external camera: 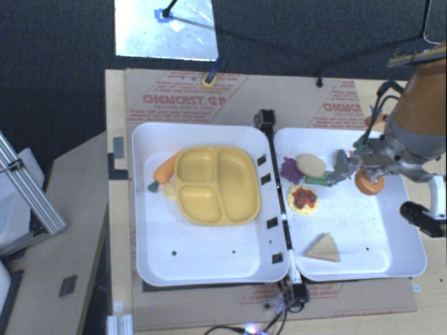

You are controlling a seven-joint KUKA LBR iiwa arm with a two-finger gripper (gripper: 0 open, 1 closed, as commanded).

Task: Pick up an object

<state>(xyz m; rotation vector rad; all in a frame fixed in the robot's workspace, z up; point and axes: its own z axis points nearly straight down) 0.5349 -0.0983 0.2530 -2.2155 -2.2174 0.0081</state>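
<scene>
the arm is reaching in from the right over the right bin [401, 257], with the gripper [342, 167] sitting low near the bin's upper middle. the fingers are too small and blurred to judge; it cannot be told how far apart they are standing or whether anything is lying between them.

candidate objects are lying close by. a green piece [316, 180] is lying just left of the gripper tip, possibly touching it. a beige oval [311, 165] is resting just above that piece, beside a purple item [290, 169]. a small pizza slice [304, 199] is lying just below them. an orange round object [368, 183] is sitting just right of the gripper, partly under the wrist. a tan wedge [323, 248] is lying well apart, toward the bin's near edge.

the left bin [150, 250] is holding a yellow divided plate [213, 185] with a carrot [166, 167] against its left edge.

procedure for the step in hand: the cluster is crowded, so the gripper should be centring on one object only, probably the green piece, descending straight, closing fully before lifting, and avoiding the beige oval.
</scene>
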